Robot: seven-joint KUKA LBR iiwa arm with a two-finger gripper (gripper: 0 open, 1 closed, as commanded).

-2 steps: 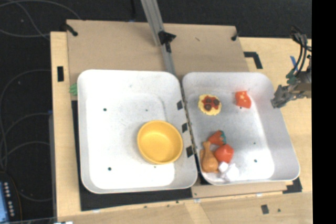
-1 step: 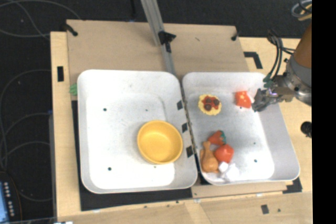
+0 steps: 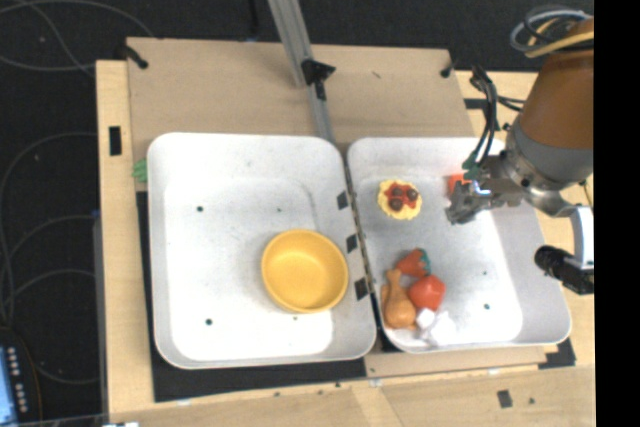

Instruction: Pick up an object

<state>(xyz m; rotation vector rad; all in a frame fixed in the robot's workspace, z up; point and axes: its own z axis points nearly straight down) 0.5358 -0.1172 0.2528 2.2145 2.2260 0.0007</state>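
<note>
I cannot tell my gripper's (image 3: 462,207) opening; I should centre over the small round yellow tart (image 3: 399,199) before descending.

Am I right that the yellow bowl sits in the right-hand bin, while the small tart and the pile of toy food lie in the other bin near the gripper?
Not quite: the camera view shows the yellow bowl in the left bin. The small tart and the toy food pile do lie in the other bin, the right bin, near the gripper.

Even, moderately bright overhead light; soft shadows; slightly grainy, mild softness; white bins (image 3: 250,165) near overexposed.
</note>
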